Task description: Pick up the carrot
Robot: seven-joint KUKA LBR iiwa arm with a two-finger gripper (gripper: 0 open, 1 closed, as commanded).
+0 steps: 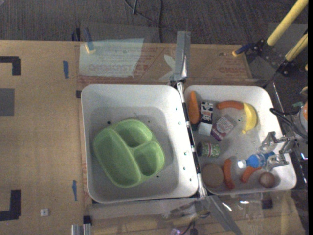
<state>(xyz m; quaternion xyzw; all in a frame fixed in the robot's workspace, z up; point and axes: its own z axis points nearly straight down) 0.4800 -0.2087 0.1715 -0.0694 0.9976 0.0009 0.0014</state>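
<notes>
**Across the right bin from the tool: the carrot**

Far off toward the divider side from my tool lies the carrot, well apart from it, with most of the right bin between them. The carrot rests along the bin's inner wall, its long axis running roughly parallel to that wall, thicker end away from the camera as far as I can judge. My tool sits low at the bin's outer edge, just beside a small bottle with a blue cap. I cannot tell whether the tool is open or closed; the metal parts blur together against the bin wall, and I see nothing clearly held.

Just tool-side of the carrot stands a small carton, close enough that I judge it could crowd an approach. A sausage and a banana lie between tool and carrot further along. The arm itself is mostly cut off at the frame edge. The green tray in the left bin lies beyond the carrot and plays no part.
</notes>
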